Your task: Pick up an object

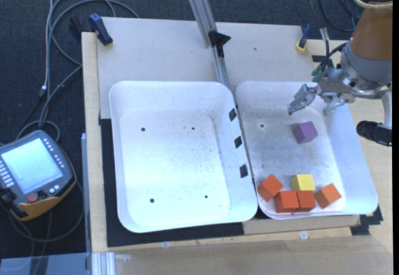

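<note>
We judge this to be the approach step: our gripper (315,100) hangs over the far part of the right bin (355,161), carrying nothing, and we cannot tell from this slant whether it is released or clenched. The nearest candidate is the purple cube (305,132), lying alone on the bin floor just toward the near side of the gripper and well apart from everything else. The next move, as we read it, calls for shifting a little toward the near edge, centring over that cube and lowering straight onto it. Nothing stands between the two, so the path looks free. Along the bin's near edge sits a tight cluster: a yellow cube (304,181) with orange blocks (293,200) touching around it, a harder pick since neighbours crowd each face. The left bin (124,143) lies beside it, and a teach pendant (32,173) rests off the bench's left edge.
</note>
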`<state>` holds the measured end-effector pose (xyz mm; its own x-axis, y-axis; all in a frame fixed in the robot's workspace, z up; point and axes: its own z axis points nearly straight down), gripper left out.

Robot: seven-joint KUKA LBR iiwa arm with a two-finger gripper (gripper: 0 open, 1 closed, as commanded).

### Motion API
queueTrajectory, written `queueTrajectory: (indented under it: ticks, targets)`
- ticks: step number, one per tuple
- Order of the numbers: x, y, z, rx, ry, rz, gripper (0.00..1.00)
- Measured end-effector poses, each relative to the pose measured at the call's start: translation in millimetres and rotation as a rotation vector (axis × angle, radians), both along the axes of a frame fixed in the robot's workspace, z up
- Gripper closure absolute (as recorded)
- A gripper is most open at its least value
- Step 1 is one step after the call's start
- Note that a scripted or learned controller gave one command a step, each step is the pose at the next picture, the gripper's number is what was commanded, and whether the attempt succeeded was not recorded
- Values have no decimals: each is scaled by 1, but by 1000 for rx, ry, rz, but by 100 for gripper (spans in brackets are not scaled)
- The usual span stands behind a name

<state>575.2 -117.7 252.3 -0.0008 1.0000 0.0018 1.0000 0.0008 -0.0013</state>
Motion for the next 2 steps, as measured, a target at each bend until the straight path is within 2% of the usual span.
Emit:
queueTrajectory:
  ticks: [1,2]
  targets:
    - [32,-62,-124,-1,7,-3,0]
    - [35,-60,-108,-1,-3,0,100]
